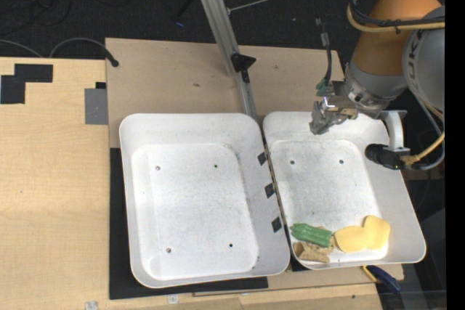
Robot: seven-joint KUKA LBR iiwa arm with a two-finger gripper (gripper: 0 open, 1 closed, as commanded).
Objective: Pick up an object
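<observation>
Currently gripper (320, 124) hovers at right bin (392, 192) upper edge; finger state can't tell. Objects (341, 237) cluster lower right, far off.

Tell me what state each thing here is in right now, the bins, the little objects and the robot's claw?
Left bin: lying flat on the bench.
Right bin: flat, with things gathered at its near edge.
Green object: lying on its side, untouched.
Yellow object: resting in the near right corner.
Tan object: lying just in front of the green one.
Gripper: above the right bin's far edge, nothing visibly between its fingers, far from the objects.
</observation>
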